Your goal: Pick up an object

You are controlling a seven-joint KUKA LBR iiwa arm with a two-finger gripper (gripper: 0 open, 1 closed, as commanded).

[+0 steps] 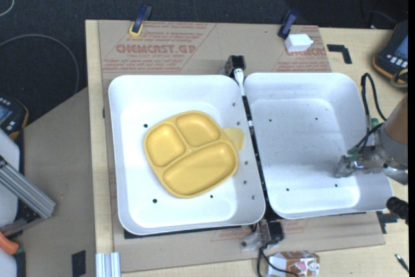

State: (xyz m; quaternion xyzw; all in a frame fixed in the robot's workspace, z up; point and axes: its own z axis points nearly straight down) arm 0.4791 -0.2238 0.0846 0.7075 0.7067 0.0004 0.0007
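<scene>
**Claw Position Over Right Bin**

A yellow divided plate (191,154) is lying in the left bin (126,139). The claw (347,167) is hovering low in the right bin (305,120), near its right wall; whether it is open cannot be determined.

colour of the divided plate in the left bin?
Yellow, plain, no pattern. The divided plate shows in the camera view.

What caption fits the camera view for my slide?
Yellow divided plate lies in the left bin; the claw sits low in the right bin.
</scene>
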